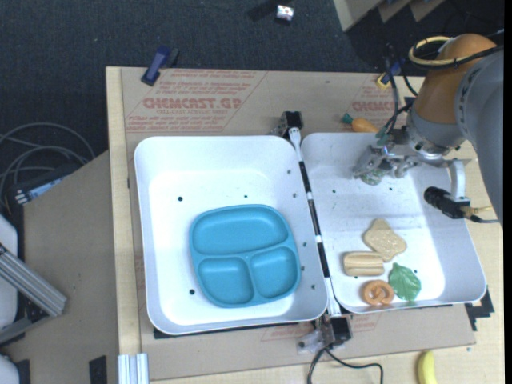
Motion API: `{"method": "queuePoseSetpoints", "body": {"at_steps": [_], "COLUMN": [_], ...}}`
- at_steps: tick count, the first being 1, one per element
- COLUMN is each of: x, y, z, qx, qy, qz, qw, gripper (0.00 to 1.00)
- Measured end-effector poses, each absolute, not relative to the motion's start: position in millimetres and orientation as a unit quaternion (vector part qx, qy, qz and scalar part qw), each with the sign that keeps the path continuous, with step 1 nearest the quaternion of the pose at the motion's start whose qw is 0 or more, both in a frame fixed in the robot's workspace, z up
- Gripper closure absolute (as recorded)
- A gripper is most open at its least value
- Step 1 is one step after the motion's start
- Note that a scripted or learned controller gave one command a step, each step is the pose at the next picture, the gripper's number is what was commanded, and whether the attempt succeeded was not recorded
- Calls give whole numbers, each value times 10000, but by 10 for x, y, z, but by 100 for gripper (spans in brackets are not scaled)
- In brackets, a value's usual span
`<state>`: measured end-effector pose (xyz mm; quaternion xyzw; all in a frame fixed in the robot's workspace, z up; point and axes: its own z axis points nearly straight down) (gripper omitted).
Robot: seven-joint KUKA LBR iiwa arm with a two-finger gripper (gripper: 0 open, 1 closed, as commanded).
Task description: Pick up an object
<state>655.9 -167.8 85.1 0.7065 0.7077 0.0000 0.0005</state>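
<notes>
My gripper (374,165) is down in the far part of the right bin (448,238), close to its back left corner, with the orange-banded arm (448,94) coming in from the right. Toy food lies near the bin's front edge: a tan cracker (383,239), a bread roll (362,263), a brown pretzel ring (377,294) and a green leaf (405,282). All of these sit well in front of the gripper and apart from it. Whether anything is under the gripper tip is too small to tell.
The left bin (160,214) holds a blue divided plate (244,253). A small orange item (360,123) lies on the bench behind the right bin. A black clip (291,123) sits where the bins meet. A yellow object (426,368) is at the front edge.
</notes>
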Motion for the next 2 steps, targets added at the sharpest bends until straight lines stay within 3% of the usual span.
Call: {"method": "queuePoseSetpoints", "body": {"at_steps": [1, 2], "x": [6670, 6681], "y": [-1775, -1773], "z": [852, 963], "qx": [7066, 7061], "qy": [7076, 7081], "qz": [5, 11], "qw": [18, 40], "gripper": [0, 100]}}
